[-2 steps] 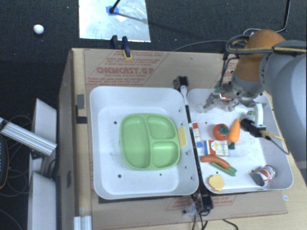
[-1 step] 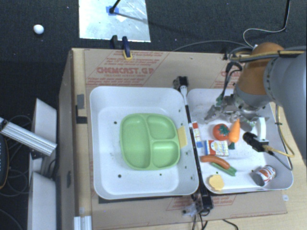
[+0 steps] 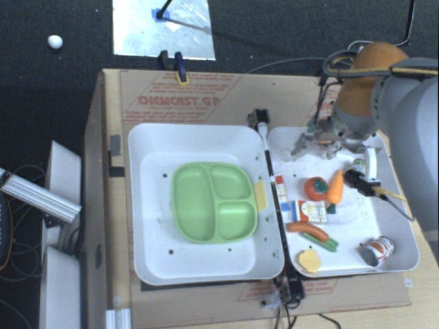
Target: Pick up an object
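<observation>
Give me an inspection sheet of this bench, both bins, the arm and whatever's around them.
Surface: two white bins side by side, left bin, right bin, on a brown board.
Job's things: in the right bin, tomato, carrot, small carton, chili pepper, yellow piece, can on its side.
Clutter: green divided tray in the left bin.
Grippers: gripper low over the right bin's far end, nothing seen held.
Cables: black cable behind the arm.
Surroundings: dark floor, white ball, shiny sheet.
</observation>
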You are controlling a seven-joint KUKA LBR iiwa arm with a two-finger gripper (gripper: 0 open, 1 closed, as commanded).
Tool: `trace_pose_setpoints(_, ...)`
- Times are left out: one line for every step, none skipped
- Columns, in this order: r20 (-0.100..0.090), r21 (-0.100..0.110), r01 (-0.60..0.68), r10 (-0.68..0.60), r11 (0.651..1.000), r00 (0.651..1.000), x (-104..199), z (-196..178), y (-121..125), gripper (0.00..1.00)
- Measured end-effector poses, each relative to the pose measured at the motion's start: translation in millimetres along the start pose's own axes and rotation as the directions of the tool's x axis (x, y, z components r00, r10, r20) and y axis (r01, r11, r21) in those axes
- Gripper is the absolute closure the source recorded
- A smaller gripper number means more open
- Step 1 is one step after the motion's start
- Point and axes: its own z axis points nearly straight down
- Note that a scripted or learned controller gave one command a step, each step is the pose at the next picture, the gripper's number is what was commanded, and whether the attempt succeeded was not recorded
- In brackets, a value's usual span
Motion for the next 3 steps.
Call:
trace_pose_setpoints(0.0, 0.002, -0.003, 0.003, 1.0, 1.0, -1.8, 0.6, -59.6, 0.0)
trace_pose_setpoints(0.0, -0.001, -0.002, 0.002, 1.0, 1.0, -1.9, -10.3, -58.5, 1.0)
trace_pose_setpoints(0.002, -0.003, 0.0, 0.0, 1.0, 1.0, -34.1, -110.2, -7.2, 1.0)
